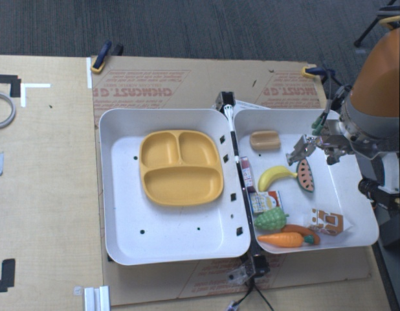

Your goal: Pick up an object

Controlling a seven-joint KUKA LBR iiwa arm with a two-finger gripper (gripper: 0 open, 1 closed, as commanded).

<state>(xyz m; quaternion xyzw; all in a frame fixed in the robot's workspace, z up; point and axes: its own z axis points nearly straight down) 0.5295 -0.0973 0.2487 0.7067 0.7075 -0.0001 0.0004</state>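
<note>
The arm is in from the right, its gripper [302,149] hanging over the right bin [355,235], above the gap between the banana [275,175] and the watermelon slice [306,175]. The two fingers look parted with nothing between them, so it is released and empty. To my eye this is the approach step — nothing has been lifted yet and every item lies on the bin floor.

The nearest candidates are the watermelon slice, just below the fingertips, and the banana beside it. The next move, I'd say, calls for settling on one of them, coming straight down over it with the fingers straddling its narrow side, then closing. The banana's curve and the slice's thin flat shape both look easy to slip off.

Counting the right bin: one banana, one watermelon slice, one tan bread-like block [265,140] near the far wall, one green leafy vegetable [270,220], one carrot [281,240], one small brown-and-white carton [327,221], one flat printed packet [261,202] against the divider, and a slim item above it too small to name

The left bin [116,193] holds one yellow divided plate [182,167] — three compartments, nothing in them
</note>
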